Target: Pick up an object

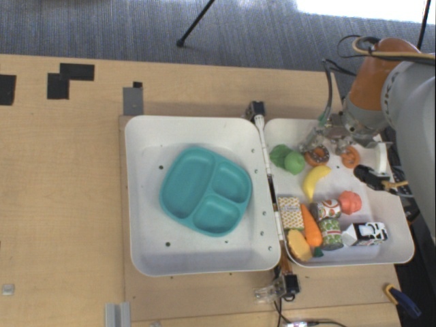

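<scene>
**My arm hangs over a crowded bin**

The left bin (143, 203) at centre frame carries a teal divided plate (206, 190). My gripper (332, 140) hovers at the upper right bin (402, 247), above an orange round piece (317, 157); I cannot tell its finger state. Below lie a banana (314, 180) and carrot (311, 226).

Robot lab, wooden bench (61, 182), two white bins (136, 182)
</scene>
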Controlling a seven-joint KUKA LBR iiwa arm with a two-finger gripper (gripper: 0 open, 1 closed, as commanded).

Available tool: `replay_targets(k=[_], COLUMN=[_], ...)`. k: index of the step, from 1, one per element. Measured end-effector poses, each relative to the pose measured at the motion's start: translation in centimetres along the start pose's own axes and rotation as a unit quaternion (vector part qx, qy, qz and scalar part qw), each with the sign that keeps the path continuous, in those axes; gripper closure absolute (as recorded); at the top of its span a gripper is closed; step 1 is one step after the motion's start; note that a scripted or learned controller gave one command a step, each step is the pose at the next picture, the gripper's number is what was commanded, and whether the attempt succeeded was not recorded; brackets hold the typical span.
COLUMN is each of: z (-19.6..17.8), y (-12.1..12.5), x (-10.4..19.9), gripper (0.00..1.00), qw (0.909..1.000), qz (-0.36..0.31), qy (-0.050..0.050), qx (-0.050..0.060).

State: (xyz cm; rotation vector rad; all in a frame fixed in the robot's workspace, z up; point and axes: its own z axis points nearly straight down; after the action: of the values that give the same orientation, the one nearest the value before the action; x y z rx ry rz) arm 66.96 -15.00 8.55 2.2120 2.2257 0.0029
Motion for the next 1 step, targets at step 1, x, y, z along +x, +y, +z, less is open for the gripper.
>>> replay_targets(k=[1], z=[-1.15], y=[0.16], x=[0.10], gripper=[1.00], qw=[1.0000], qz=[-0.003], qy=[-0.001], qx=[-0.002])
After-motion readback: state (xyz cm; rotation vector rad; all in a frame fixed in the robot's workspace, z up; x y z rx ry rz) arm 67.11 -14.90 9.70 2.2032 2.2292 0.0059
